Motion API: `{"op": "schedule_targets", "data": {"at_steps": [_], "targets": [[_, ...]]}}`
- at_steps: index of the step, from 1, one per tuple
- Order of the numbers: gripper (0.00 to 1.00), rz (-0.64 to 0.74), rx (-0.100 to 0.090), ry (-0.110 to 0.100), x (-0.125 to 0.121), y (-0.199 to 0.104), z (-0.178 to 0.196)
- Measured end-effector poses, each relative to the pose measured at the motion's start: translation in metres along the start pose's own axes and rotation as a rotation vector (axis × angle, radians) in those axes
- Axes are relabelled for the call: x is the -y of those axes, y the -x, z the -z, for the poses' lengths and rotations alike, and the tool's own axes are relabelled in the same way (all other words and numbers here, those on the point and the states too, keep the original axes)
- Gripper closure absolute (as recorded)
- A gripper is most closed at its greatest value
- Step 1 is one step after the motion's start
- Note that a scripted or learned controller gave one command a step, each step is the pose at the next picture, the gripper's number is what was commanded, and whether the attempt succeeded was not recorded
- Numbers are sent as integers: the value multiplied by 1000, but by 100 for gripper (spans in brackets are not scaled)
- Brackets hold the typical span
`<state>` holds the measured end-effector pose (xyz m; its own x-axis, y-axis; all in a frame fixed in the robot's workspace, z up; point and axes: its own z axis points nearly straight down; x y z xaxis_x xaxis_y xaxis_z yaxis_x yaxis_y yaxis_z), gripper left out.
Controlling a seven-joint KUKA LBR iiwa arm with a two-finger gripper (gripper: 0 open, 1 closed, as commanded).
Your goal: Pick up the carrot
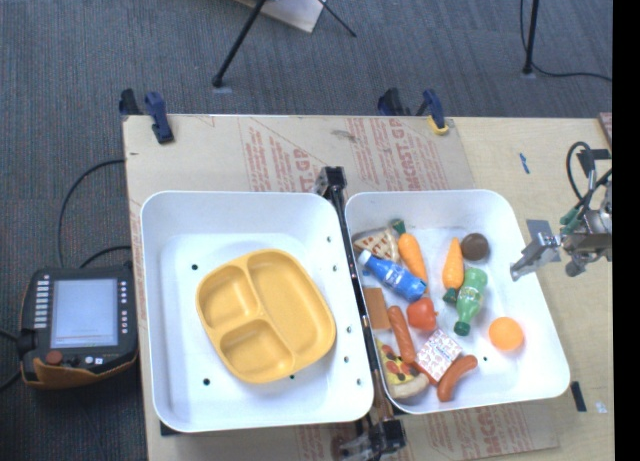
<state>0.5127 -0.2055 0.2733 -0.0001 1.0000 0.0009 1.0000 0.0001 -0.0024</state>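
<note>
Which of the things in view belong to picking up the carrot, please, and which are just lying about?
Belong to the job:
carrots
end effector
right bin

Just lying about:
yellow tray
blue bottle
green bottle
orange ball
sausage

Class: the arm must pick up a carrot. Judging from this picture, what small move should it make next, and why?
Probably swing the gripper leftward over the right bin. It sits at that bin's right edge, apart from the nearer carrot, which lies among other toys, beside the green bottle.
</note>
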Motion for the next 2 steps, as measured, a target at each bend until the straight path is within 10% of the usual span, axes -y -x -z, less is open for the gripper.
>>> {"op": "schedule_targets", "data": {"at_steps": [1,2], "targets": [[0,222,0,1,-63,-42,-186],[0,233,0,1,-132,-73,-186]]}}
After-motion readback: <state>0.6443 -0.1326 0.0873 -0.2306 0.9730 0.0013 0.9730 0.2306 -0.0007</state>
